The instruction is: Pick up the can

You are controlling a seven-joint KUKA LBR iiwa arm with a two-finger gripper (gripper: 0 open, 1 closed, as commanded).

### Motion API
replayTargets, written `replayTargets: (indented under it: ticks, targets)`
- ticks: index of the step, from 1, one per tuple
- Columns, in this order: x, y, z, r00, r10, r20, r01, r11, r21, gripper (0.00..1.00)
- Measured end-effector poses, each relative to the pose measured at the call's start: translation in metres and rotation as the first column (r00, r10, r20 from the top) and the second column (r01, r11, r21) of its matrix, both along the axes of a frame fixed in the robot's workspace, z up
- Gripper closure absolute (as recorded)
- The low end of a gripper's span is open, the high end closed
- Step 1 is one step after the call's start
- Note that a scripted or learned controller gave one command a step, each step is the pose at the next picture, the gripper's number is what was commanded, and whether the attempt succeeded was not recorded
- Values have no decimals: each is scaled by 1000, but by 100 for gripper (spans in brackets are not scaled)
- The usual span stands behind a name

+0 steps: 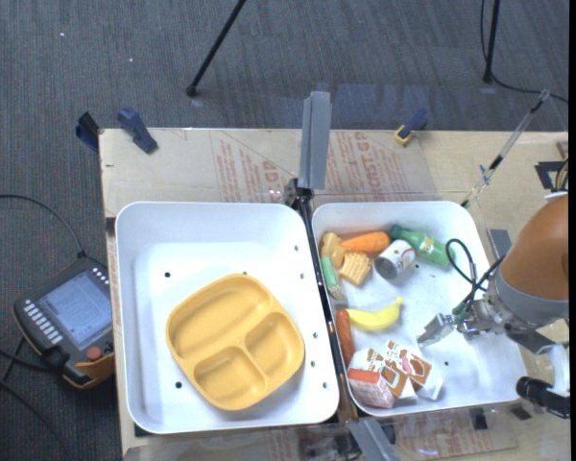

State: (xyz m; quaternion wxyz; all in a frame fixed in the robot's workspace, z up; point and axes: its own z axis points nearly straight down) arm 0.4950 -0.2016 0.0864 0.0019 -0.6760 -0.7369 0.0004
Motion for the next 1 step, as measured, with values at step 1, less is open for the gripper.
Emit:
replayTargets:
  ticks: [1]
  targets:
    - [-1,-12,62,1000,-7,1,7,1000,0,0]
